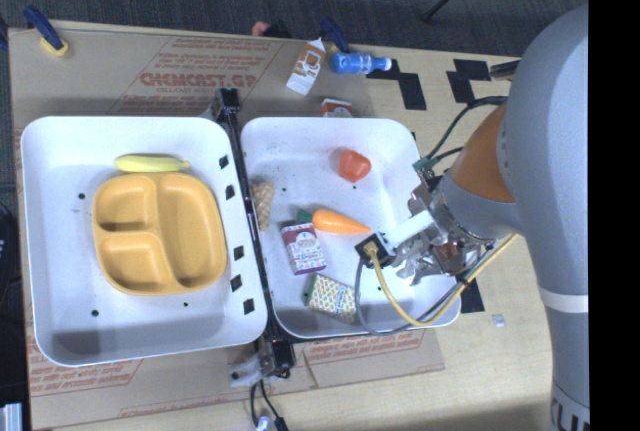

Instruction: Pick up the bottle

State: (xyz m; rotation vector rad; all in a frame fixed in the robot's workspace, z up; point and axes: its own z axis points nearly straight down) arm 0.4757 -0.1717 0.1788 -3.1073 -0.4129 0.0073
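The bottle (360,64), blue with a pale cap end, lies on its side on the cardboard beyond the far rim of the right bin (300,134), well apart from the gripper (425,262) and up and to the left of it as the camera sees things. It sits outside both bins, so it looks to have rolled or been dropped there rather than set down, and lying flat it would probably be easiest to take across its narrow body. The gripper hangs low at the near right corner of the right bin, its wrist wrapped in a yellow cable (400,304); whether its fingers are spread or pressed together cannot be told through the clutter of metal and wire, and nothing is seen between them. Just to its left lie a carrot (340,222), a small red carton (302,249) and a patterned packet (331,296); farther up sits a red tomato-like piece (352,164). Far to the left, the other bin (50,319) bears a yellow divided plate (158,230) with a banana (152,163) beside it. To reach the bottle the arm would likely have to lift over the bin's far rim; the cardboard there is crowded by a small white carton (307,67) just beside the bottle, with more free room on the bottle's right.
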